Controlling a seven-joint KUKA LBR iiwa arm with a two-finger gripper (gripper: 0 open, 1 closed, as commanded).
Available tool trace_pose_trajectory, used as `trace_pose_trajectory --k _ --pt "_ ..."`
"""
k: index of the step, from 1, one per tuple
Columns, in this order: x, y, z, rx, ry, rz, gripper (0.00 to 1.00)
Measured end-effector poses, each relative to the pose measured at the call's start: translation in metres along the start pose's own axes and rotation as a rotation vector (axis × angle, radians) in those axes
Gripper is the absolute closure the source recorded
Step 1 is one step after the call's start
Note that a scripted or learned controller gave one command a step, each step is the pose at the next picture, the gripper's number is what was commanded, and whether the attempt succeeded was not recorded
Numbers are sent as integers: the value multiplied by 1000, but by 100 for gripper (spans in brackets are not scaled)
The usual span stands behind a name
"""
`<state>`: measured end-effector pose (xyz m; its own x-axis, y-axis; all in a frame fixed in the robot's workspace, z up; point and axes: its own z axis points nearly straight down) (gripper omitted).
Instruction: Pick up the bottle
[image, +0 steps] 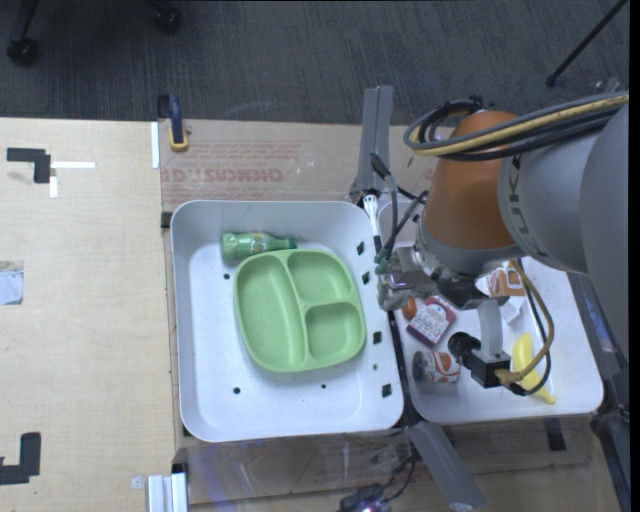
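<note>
The arm's orange band (468, 190) hides much of the right bin (580, 385), whose far edge sits under it. The gripper (400, 285) below is buried (fingers unreadable). Small packets (430, 322) near the bin's left edge are too small to identify.

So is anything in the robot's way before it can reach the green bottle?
Nothing big. The bottle lies on its side at the far edge of the left bin, touching the green plate. The arm hangs over the right bin. Between them are the bins' rims and bare bin floor.
</note>
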<state>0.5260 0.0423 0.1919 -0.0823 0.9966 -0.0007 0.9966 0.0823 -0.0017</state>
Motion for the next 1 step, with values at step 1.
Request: trace_pose_trajectory --k 1 --pt "-1 -39 -67 -1 -1 -38 100"
